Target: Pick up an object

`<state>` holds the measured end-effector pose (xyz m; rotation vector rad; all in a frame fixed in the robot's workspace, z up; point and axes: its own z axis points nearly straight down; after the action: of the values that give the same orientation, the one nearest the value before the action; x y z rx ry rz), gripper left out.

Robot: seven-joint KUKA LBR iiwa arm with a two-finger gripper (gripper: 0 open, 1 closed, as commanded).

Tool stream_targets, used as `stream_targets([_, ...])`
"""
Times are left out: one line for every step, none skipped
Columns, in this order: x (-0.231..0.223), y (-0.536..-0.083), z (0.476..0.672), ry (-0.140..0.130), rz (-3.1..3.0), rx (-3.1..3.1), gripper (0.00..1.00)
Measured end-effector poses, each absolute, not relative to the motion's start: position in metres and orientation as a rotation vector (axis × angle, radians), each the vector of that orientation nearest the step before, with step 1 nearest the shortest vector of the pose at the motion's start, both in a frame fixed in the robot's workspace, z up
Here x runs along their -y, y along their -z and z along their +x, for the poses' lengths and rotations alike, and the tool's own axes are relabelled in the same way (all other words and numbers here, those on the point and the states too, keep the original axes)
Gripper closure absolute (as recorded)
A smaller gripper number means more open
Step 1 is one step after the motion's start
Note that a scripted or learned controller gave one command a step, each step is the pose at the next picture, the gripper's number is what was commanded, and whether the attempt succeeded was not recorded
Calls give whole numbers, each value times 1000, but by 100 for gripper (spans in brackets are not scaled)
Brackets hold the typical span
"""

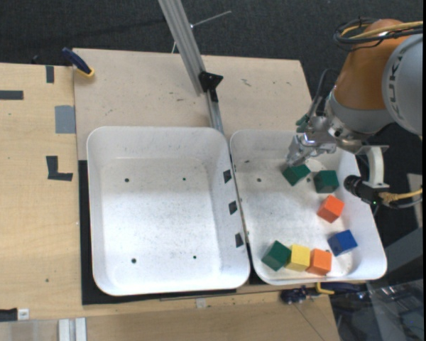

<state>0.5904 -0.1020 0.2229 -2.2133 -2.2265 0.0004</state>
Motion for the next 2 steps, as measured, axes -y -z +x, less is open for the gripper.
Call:
stream_targets([47,-216,578,-2,-2212,2226,100])
stream_targets([1,-210,556,-3,-2213,2225,100])
